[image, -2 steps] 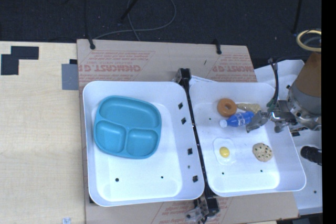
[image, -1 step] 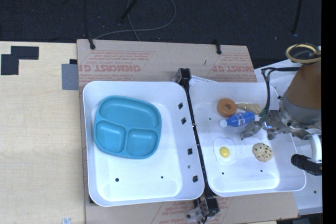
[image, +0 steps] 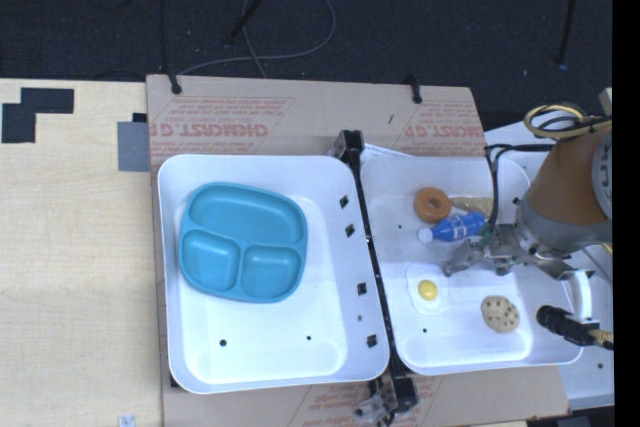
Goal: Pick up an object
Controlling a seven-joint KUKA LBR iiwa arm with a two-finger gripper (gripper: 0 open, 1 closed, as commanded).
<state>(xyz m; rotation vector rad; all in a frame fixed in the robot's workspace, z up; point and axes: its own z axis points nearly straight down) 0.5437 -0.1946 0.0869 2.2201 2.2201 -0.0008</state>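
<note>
The gripper (image: 478, 260) hangs low in the right bin (image: 400, 335), just right of that bin's middle. Whether it is released or clenched I cannot tell, and nothing shows between its parts. The bottle (image: 455, 229) lies on its side touching or just up-left of the gripper, its long axis running left to right with a slight tilt, cap toward the left. The doughnut (image: 432, 205) sits just beyond the bottle. The egg (image: 428, 291) lies down-left of the gripper, the cookie (image: 500, 313) just below it. The bottle looks nearest, so a short shift up-left would likely serve. The left bin (image: 190, 355) holds a blue tray (image: 241, 241).
</note>
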